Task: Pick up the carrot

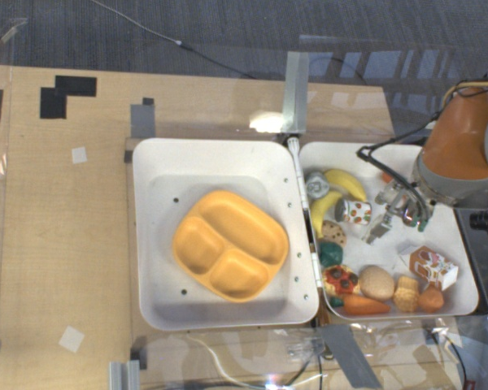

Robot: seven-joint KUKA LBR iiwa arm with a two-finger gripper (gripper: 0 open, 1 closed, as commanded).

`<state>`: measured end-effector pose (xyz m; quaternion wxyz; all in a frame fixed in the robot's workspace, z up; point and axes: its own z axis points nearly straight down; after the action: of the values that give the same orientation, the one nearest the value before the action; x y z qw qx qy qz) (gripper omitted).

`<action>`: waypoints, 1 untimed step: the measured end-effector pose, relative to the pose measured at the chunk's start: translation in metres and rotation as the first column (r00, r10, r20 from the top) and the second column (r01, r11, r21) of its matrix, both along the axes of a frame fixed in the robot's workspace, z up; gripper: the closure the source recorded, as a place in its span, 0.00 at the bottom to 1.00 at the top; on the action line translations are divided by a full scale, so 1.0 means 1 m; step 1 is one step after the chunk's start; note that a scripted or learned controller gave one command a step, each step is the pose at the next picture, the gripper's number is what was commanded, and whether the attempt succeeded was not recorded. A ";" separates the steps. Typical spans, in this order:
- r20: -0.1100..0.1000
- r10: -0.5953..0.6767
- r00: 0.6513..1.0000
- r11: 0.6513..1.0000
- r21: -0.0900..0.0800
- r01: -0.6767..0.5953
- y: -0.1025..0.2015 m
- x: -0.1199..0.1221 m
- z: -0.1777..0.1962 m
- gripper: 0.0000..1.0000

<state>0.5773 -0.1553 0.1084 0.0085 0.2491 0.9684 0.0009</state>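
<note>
A: Carrot location?

B: Right bin, near edge, lying flat along the near wall. Jammed in with other toy food: a tan bread roll just behind it, a tomato-like piece to its left, a crinkled yellow piece to its right.

A: And the hand?

B: Hovering over the middle of the right bin, far side of the carrot, well apart from it. Nothing between the fingers. They look parted, but that area is small and cluttered, so I'd hedge that.

A: Why is it there?

B: My read: it's on approach, not lined up yet. The arm comes in from the right, so it sits over the bin centre.

A: Left bin?

B: Holds a yellow divided plate, likely a drop spot, not needed for a pick.

A: Risks?

B: The carrot sits tight to the wall and its neighbours, so the fingers probably have to close across its narrow width or they'll catch the roll. The bananas and small carton near the hand are out of the way.

A: Progress?

B: Early. Carrot not touched.
</note>
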 end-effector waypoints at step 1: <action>0.000 0.000 1.000 1.000 0.000 0.000 0.000 0.000 0.000 0.00</action>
<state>0.5773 -0.1553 0.1084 0.0085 0.2491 0.9684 0.0009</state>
